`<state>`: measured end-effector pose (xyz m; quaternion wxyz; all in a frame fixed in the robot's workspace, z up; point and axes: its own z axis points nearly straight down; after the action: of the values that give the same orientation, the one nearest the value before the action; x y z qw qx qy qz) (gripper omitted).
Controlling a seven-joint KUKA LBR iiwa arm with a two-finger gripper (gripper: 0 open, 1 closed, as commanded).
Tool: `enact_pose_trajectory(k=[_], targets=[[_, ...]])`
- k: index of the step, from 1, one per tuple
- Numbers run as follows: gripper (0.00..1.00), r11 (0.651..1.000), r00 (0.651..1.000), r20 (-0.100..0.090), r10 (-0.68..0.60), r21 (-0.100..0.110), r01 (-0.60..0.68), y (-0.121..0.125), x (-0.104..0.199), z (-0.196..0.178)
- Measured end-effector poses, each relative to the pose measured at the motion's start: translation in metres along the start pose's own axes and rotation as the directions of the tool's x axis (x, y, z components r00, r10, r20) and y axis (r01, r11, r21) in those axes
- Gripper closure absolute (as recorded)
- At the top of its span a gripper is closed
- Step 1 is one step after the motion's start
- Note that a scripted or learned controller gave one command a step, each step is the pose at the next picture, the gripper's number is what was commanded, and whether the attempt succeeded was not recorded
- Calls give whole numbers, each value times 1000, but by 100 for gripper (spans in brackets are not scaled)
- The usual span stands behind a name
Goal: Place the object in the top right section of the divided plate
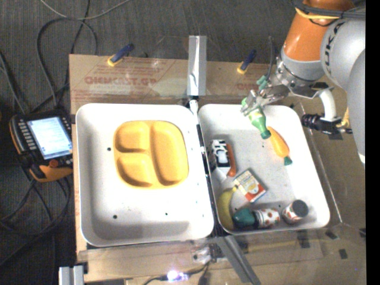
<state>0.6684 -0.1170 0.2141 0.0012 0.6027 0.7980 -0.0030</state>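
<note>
Green bottle [259, 123] hangs just below the gripper [254, 101].

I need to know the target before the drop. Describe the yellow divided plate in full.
The yellow divided plate looks like smooth moulded plastic, a rounded rectangle with raised ridges splitting it into three wells: two smaller ones stacked on the view's left, one larger one on the right. It lies flat, slightly rotated, on the floor of the left white bin, nearer that bin's upper middle, apart from the walls. Its wells hold nothing, and only the bin floor touches it.
</note>
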Motion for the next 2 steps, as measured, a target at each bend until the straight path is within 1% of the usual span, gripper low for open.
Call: enact_pose_trajectory(k=[1,2], targets=[[100,1000,1000,-5,4,-4,-4,23,81,-99],[100,998,998,-5,65,-2,-65,-6,146,-172]])
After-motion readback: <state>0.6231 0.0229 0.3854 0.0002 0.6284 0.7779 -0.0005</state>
